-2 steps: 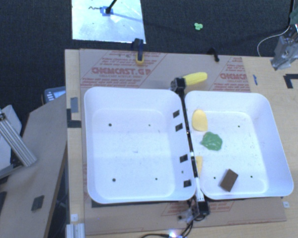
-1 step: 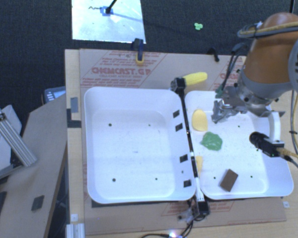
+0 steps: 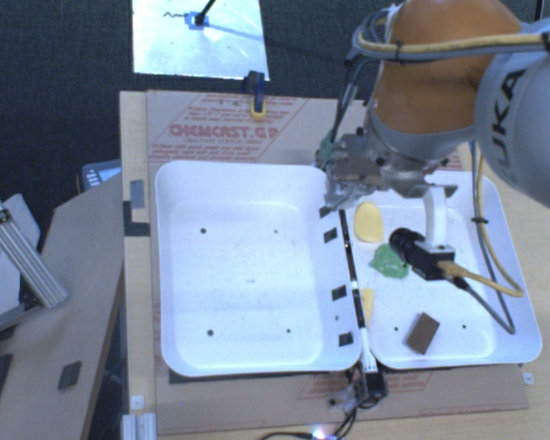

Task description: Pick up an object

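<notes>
Pincer (image 3: 341, 193) hung over right bin's (image 3: 495, 337) upper-left corner; grip state impossible to tell. Yellow piece (image 3: 369, 222), green object (image 3: 386, 263), brown block (image 3: 423, 333) lay loose in right bin.

The grey arm reaches in from the right, its orange band on top — the claw (image 3: 341, 193) hangs low, pointing down.

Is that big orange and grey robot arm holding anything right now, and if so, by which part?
It cannot be told. The gripper hangs over the inner edge of the right white bin, near a pale yellow oval piece; nothing is seen between its fingers.
</notes>
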`<state>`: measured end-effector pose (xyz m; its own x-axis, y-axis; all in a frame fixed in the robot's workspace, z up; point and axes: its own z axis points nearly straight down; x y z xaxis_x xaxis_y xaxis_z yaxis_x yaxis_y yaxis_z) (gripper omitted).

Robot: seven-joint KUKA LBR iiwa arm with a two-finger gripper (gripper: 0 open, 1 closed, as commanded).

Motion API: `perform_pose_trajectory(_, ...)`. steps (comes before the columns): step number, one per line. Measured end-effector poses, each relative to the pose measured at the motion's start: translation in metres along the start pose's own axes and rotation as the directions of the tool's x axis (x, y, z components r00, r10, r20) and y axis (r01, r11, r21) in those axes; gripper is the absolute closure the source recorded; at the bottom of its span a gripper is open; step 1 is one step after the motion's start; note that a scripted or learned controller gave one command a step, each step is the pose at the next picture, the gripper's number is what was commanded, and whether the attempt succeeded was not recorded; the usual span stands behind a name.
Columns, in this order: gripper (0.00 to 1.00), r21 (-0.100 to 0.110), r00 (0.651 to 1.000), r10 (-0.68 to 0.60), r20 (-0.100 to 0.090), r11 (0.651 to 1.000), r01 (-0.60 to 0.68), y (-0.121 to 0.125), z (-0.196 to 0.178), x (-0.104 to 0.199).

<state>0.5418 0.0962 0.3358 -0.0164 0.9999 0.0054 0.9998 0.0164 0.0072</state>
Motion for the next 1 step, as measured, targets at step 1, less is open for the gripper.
perform_pose_trajectory(1,1.0,-0.004,1.0,-0.002,-0.004,1.0,0.002,-0.0121,-0.0889,0.1314)
